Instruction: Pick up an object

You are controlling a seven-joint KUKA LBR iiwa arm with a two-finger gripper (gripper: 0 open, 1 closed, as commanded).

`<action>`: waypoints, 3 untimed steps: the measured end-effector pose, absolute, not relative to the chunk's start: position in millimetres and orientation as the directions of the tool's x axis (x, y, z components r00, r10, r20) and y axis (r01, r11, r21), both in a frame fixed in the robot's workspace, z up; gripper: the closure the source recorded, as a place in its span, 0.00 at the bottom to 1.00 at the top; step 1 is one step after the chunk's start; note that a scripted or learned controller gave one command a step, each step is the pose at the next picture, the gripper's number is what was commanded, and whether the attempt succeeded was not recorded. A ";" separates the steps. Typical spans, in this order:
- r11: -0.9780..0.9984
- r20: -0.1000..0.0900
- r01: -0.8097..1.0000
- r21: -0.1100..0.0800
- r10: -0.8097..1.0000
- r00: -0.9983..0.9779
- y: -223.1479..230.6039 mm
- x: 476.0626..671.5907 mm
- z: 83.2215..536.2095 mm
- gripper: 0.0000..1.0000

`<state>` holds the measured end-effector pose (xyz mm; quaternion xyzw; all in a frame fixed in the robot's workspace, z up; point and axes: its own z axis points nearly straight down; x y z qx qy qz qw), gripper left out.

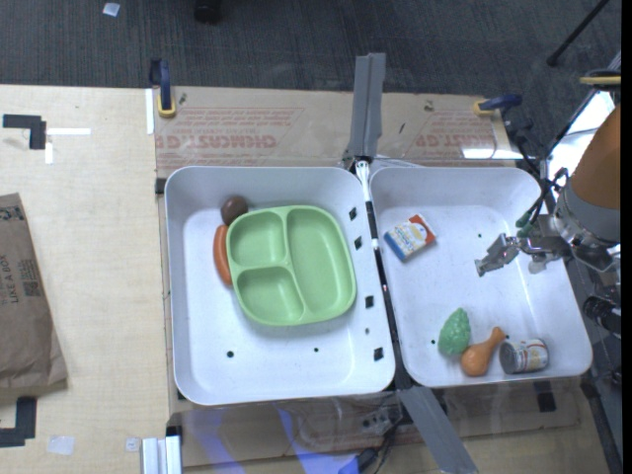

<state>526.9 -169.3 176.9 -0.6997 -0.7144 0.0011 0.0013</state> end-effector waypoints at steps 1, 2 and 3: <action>0.044 0.000 0.999 -0.003 0.999 -0.044 -114.3 511.1 132.3 0.00; 0.100 0.001 0.995 -0.003 0.995 -0.100 -111.1 476.8 90.7 0.00; 0.257 -0.001 0.966 0.000 0.966 -0.257 -90.9 485.6 191.2 0.00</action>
